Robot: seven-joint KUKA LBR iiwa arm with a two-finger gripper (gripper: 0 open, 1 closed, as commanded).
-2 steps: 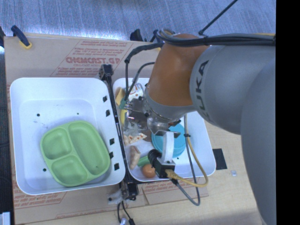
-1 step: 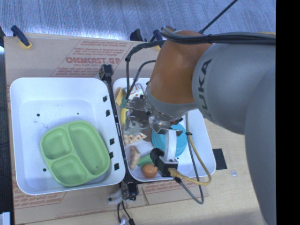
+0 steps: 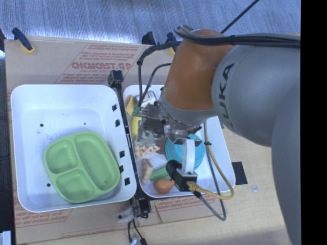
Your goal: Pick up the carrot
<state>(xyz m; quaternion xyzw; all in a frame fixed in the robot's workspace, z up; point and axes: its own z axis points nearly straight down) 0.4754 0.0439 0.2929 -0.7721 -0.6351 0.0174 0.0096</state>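
Note:
The carrot (image 3: pixel 164 186), orange with a green top, lies at the near edge of the right bin (image 3: pixel 225 168). My gripper (image 3: pixel 146 135) hangs low over the middle left of that bin, farther back than the carrot and apart from it. The bulky grey and orange arm hides most of the bin and the gripper's tip.
In the right bin lie a yellow banana-like piece (image 3: pixel 134 114), a pizza slice (image 3: pixel 145 151), a beige piece (image 3: pixel 146 170) and a blue dish (image 3: pixel 179 150). The left bin (image 3: pixel 30 106) holds a green divided plate (image 3: pixel 82 166). A black clip rail (image 3: pixel 122 126) runs between the bins.

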